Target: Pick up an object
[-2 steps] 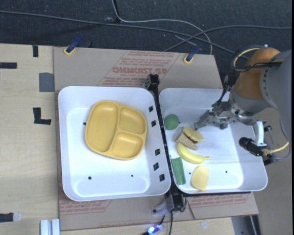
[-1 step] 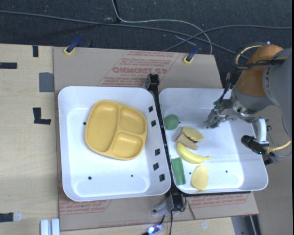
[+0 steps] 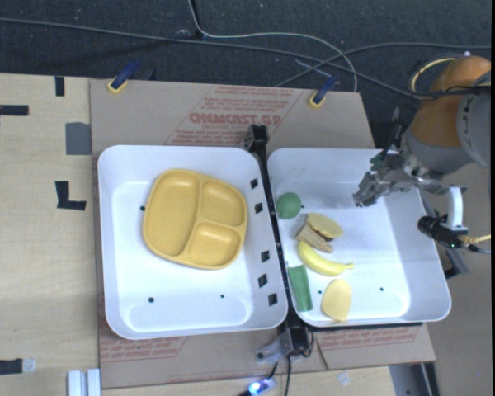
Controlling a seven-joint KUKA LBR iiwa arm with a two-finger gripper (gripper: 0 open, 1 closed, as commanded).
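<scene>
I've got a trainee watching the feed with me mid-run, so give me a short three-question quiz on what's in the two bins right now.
1. True or false: the yellow divided plate lies in the same bin as the banana.
2. Which item lies nearest the divider, toward the far side of the right bin? A) green ball B) banana C) yellow plate
3. Fill in: the tool is over the ____ bin.

Key
1. False: the plate is in the left bin.
2. A, the green ball.
3. Right, near its far right part, apart from the food items.
</scene>
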